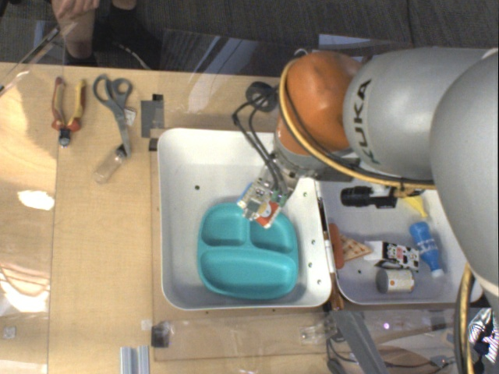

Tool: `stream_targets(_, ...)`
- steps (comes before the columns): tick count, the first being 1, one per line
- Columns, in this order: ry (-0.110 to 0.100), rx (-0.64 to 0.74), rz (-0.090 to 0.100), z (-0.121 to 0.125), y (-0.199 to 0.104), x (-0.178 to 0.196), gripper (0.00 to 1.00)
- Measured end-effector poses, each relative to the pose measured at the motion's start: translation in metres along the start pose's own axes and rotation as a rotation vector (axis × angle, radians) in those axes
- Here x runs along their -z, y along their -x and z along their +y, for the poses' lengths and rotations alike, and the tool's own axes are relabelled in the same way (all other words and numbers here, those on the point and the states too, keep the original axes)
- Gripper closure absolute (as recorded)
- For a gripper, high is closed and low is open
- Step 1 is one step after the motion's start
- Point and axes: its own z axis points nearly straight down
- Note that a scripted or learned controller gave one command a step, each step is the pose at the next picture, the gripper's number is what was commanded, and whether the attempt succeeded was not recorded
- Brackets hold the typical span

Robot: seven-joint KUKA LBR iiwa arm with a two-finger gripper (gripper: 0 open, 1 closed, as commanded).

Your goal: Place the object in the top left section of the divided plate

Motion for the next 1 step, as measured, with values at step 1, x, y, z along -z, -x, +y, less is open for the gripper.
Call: stream_targets(1, 0.000, 0.053, 0.002, 0.0444, -0.0673, -0.0336, 1.00)
